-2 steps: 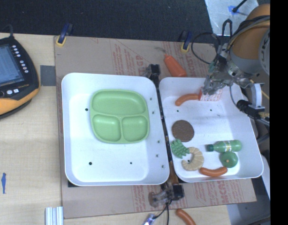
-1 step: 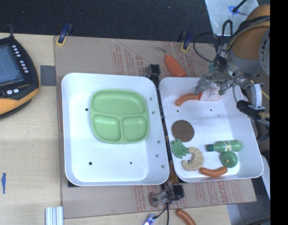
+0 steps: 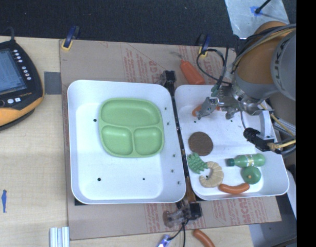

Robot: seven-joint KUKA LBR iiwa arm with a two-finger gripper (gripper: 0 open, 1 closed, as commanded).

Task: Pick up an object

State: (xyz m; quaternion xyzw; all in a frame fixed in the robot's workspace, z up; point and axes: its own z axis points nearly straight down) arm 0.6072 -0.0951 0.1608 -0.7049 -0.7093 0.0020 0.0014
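The right white bin (image 3: 271,189) holds several toys. These are a brown round disc (image 3: 200,143), a green leafy piece (image 3: 195,163), a beige ring-shaped piece (image 3: 212,174), an orange-red sausage (image 3: 233,188), a green bottle (image 3: 246,161) and a green round fruit (image 3: 251,175). My gripper (image 3: 212,106) hangs over the far left part of this bin, above the disc. A small orange-red bit (image 3: 203,108) shows right at its tip; whether it is a toy or part of the gripper is unclear.
The left white bin (image 3: 81,138) carries a green divided plate (image 3: 131,126). An orange carrot-like toy (image 3: 191,72) lies on the cardboard beyond the right bin. A teach pendant (image 3: 11,84) sits at the far left. Cables loop around the arm's wrist (image 3: 261,71).
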